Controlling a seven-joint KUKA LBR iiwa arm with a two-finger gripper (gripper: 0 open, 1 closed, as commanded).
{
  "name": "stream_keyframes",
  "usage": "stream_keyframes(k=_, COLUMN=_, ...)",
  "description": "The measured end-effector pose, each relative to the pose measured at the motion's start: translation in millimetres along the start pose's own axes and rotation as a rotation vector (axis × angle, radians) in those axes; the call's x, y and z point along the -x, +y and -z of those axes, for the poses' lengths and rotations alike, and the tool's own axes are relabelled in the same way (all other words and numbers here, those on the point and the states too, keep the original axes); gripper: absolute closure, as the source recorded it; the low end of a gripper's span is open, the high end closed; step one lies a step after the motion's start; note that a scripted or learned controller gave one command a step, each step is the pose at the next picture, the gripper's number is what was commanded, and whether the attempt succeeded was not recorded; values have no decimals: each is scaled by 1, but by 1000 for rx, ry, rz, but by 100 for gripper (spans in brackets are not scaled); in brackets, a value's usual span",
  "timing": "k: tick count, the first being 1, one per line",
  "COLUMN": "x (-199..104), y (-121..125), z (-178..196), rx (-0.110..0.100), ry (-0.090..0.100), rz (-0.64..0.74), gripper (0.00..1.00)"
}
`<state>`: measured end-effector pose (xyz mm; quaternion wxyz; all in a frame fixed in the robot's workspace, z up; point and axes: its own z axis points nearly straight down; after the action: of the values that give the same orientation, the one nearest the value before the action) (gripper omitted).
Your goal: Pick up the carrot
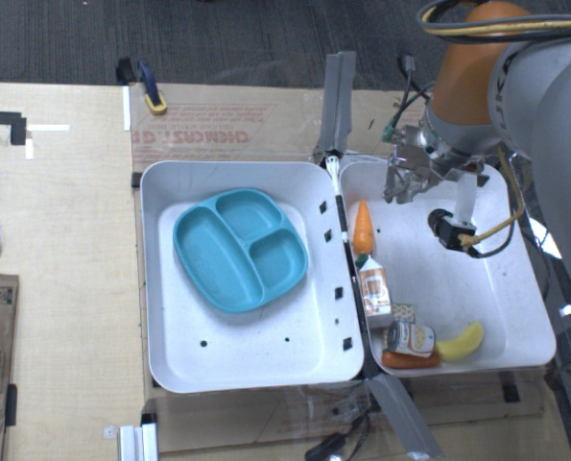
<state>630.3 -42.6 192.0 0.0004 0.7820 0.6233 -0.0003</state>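
Observation:
The orange carrot (362, 227) lies in the right bin (515, 286), close against its left wall, its tip pointing toward the back. My gripper (407, 188) hangs over the back of that bin, slightly right of and behind the carrot, apart from it. Its fingers stand open with nothing between them.
A small bottle (373, 289) lies just in front of the carrot. A can (410, 337), a red item (410, 359) and a banana (463, 342) sit at the bin's front. The left bin (170, 353) holds a blue divided plate (242, 250). A black cable loops right of the gripper.

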Motion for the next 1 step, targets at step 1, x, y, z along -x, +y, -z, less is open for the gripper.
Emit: stream_keyframes(k=1, x=0, y=0, z=-1, rx=-1, ry=-1, rz=-1, gripper=0)
